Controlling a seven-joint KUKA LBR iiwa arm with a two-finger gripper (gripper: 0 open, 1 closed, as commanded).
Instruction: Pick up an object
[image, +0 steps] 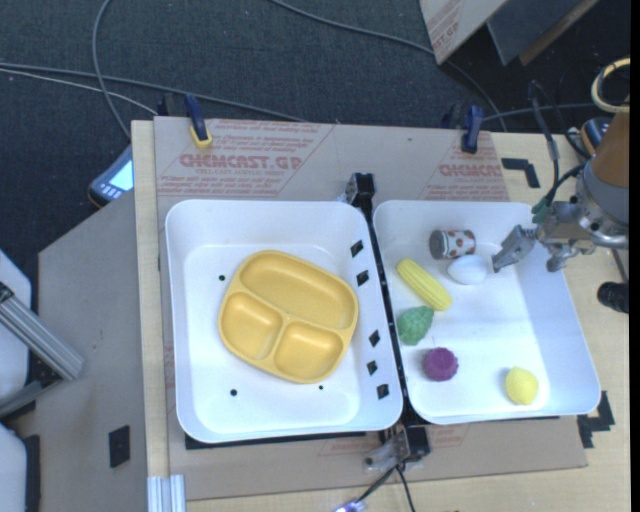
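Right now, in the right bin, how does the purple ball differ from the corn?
The purple ball is round and dark purple, while the corn is long and yellow. The ball lies toward the bin's near side; the corn lies farther back, next to a white egg. The corn's surface is ribbed, the ball's looks bumpy. Both rest free in the right bin, apart from the gripper.

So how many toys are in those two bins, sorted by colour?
Yellow: 3 – tray, corn, lemon
Green: 1 – green toy
Purple: 1 – purple toy
White: 1 – egg
Patterned: 1 – can
Total: 7
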